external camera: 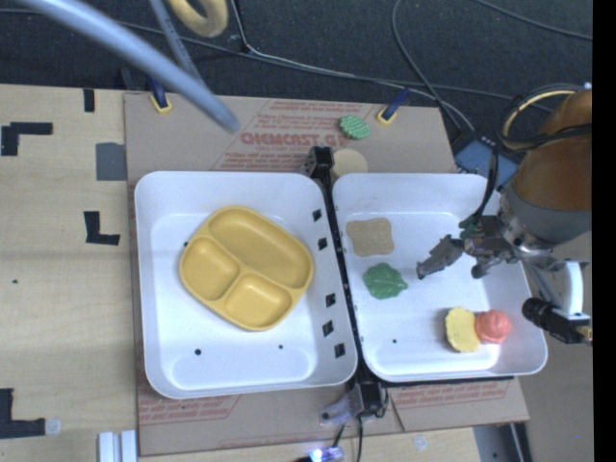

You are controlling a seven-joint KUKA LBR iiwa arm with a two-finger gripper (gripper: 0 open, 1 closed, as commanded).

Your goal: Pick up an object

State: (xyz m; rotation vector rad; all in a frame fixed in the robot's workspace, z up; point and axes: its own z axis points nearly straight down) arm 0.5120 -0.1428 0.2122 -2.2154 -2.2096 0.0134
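Observation:
The right bin point(423, 364) holds a flat tan square point(370, 236), a green leafy piece point(384, 281), a yellow piece point(461, 330) and a pink piece point(494, 326). My gripper point(450, 267) hangs over the middle of this bin, reaching in from the right. It is open, with nothing between its fingers. One fingertip point(423, 269) points toward the green piece, a short gap to its right. The yellow and pink pieces lie below the gripper, near the bin's front right corner.
The left bin point(164, 354) carries a yellow divided tray point(245, 267). A black divider point(337, 268) runs between the bins. Behind them on the cardboard lie a green dotted piece point(354, 126) and a pale disc point(350, 162). Cables cross the dark floor at the back.

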